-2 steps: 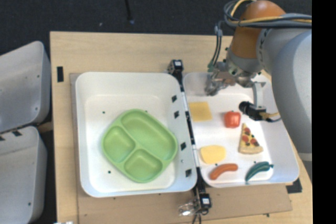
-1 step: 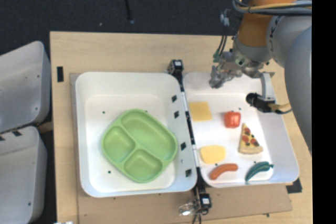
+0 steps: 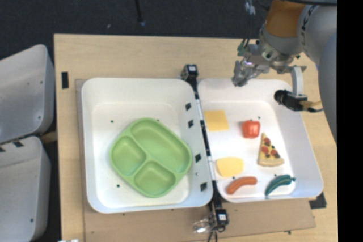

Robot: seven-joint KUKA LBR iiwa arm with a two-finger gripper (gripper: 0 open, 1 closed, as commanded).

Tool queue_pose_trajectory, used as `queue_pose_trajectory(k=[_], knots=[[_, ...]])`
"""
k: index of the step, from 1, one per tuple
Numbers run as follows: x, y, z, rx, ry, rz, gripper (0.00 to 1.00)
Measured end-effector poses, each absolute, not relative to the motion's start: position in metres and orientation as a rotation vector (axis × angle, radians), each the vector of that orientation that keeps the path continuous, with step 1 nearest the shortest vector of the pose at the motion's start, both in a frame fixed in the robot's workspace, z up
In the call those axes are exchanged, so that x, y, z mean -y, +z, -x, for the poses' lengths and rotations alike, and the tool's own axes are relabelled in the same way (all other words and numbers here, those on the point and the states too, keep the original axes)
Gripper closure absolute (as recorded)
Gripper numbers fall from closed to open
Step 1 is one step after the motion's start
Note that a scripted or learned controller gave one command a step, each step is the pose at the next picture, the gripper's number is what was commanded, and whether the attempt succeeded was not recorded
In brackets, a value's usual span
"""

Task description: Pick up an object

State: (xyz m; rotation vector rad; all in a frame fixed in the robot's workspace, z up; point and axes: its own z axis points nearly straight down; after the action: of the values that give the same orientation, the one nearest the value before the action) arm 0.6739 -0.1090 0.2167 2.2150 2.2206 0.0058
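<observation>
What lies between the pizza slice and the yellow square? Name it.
In the camera view, the red pepper lies between the pizza slice and the yellow square.

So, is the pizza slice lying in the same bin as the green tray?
No, the pizza slice lies in the right bin, while the green tray is in the left bin.

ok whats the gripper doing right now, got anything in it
gripper: over the far rim of the right bin, nothing visibly held; cannot be told whether it is open or closed.

Divided tray [image 3: 150, 157] in left bin [image 3: 91, 122]; food pieces, perhaps six, in right bin [image 3: 303, 139].
</observation>
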Motion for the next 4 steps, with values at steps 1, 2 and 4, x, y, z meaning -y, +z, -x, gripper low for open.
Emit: queue_pose_trajectory(k=[1, 2, 4], knots=[[0.111, 0.248, -0.675, -2.223, 0.004, -2.215, 1.0], [0.063, 0.245, -0.642, -2.227, -0.001, -2.217, 1.0], [-0.035, 0.24, -0.6, -2.228, -0.001, -2.216, 1.0]])
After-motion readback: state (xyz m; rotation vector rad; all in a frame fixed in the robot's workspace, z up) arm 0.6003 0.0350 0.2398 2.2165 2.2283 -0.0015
